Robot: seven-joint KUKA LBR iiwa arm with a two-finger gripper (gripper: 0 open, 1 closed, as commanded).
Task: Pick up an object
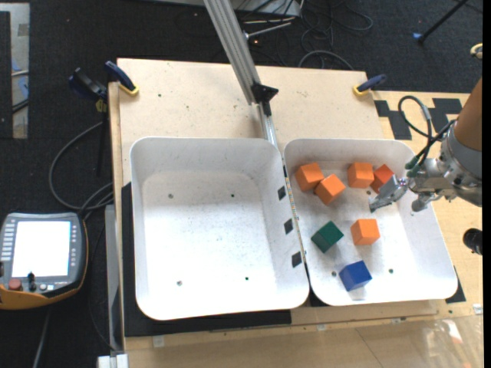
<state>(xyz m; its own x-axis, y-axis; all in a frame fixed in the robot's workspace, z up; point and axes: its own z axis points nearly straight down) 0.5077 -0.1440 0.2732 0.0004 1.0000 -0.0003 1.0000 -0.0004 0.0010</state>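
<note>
Two shallow white bins sit side by side on the bench, and all the blocks lie in the right bin (pixel 441 240); the left bin (pixel 146 175) holds its bare speckled floor. The arm comes in over the right bin's right rim, and its gripper (pixel 394 193) hangs above the bin's upper right part, the fingers spread apart with nothing between them. Just beside the fingertips, toward the far rim, lies a red-orange block (pixel 382 177), touching an orange block (pixel 360 174) on its left. Nearer the dividing wall, two more orange blocks (pixel 310 175) (pixel 331 188) sit touching each other. Toward the middle of the bin floor a fifth orange block (pixel 365 231) rests below the gripper, with a green block (pixel 327 236) near it on the divider side. A blue block (pixel 355 274) lies close to the bin's near rim
</note>
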